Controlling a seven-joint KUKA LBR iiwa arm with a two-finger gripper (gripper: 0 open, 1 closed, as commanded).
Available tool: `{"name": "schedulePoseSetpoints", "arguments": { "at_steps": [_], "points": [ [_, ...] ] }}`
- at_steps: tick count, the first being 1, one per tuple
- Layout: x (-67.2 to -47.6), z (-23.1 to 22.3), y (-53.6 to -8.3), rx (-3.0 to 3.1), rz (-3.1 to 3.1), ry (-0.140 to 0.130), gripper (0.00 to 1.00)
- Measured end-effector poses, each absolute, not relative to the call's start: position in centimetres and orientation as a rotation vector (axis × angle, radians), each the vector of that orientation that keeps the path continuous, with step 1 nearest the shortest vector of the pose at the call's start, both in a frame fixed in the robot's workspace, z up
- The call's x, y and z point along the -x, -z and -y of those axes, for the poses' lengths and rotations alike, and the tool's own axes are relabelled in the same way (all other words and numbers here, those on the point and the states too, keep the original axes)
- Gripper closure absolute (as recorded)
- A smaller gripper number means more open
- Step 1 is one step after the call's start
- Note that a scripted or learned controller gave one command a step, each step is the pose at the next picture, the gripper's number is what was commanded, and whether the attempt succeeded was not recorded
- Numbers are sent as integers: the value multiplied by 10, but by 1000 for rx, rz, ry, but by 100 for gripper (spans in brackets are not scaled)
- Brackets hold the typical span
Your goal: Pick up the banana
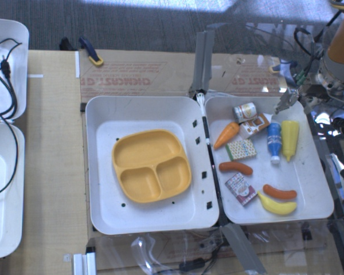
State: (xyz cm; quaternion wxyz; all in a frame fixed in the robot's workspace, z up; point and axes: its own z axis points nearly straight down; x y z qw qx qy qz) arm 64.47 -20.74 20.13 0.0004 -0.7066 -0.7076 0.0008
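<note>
Wood-tone table [51, 153] w/ cardboard sheet at back, two shallow white bins side by side. Left bin [97, 171]: yellow divided plate [152, 165] only. Right bin [321, 171]: clutter.

Banana [277, 205] at near-right corner of right bin, lying flat, curved, roughly across the bin. Red sausage [280, 192] just behind it, touching or almost, can't tell which. Small red packet [240, 188] near its left end, apart.

Rest of right bin: carrot [226, 134], tin can [245, 110], green-white carton [241, 149], second sausage [235, 168], blue bottle [274, 141], yellow bottle [290, 140].

Arm in from right, orange band at top right. Pincer [288, 99] over far edge of right bin, beside the can, above the bottles. Well apart from banana, opposite end of the bin. Nothing seen between the tips; open vs closed: can't tell, too small + cable clutter behind.

Step, as judged: approach not started, banana untouched, task at zero.

Next move needs: travel toward near-right corner, pincer centred over banana mid-body, jaws set across the short axis, then straight descent. Risks: sausage tight behind, so the rear finger could catch it or shove it; bin wall close at front + right, little clearance for the front finger. Curved smooth skin, so an off-centre grip likely rolls out.
</note>
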Motion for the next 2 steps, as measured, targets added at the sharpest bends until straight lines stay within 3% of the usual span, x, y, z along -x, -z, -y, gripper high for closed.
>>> {"name": "schedulePoseSetpoints", "arguments": {
  "at_steps": [1, 2],
  "points": [
    [-579, 222, -148, 2163, 2277, -3, 0],
    [-590, 213, -92, 2078, 2346, 11, 0]
  ]
}}
